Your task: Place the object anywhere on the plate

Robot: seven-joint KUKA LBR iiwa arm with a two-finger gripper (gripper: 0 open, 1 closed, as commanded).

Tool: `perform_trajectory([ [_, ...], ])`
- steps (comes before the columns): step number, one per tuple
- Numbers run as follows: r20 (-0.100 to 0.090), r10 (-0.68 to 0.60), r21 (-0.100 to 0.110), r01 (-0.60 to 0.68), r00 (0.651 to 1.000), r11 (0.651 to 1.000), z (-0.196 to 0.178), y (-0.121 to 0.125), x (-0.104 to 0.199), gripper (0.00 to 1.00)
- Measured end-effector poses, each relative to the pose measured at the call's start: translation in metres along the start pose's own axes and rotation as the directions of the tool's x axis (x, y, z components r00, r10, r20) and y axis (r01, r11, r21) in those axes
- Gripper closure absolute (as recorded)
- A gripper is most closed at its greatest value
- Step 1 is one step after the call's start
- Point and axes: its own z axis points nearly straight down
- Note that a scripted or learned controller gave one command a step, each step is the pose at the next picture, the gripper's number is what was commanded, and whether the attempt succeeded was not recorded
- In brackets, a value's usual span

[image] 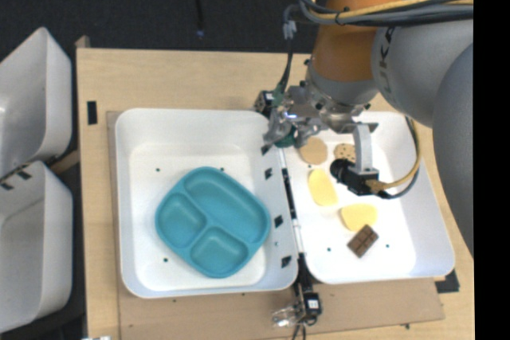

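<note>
On the tabletop (pixel 100 84) sit two shallow white bins side by side. The left bin (pixel 135 267) holds a blue three-compartment plate (pixel 211 220). The right bin (pixel 430 243) holds a tan round cookie (pixel 313 151), a chip cookie (pixel 344 150), two pale yellow pieces (pixel 322 188) (pixel 357 216) and a brown chocolate bar (pixel 362 240). The arm's end effector (pixel 291 127) hangs over the bins' shared edge, near the tan cookie.

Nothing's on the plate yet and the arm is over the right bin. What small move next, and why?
Probably lower the gripper onto the tan round piece just beneath it. The blue plate sits in the left bin with no food on it, while all the pieces lie in the right bin.
</note>
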Motion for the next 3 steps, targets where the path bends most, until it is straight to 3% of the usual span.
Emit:
perform_trajectory([
  [2, 0.001, 0.001, 0.001, -0.001, 1.000, 1.000, 0.004, 0.006, 0.107, 1.00],
  [3, 0.002, 0.005, 0.002, -0.005, 1.000, 1.000, 0.004, 0.006, 0.104, 0.00],
])
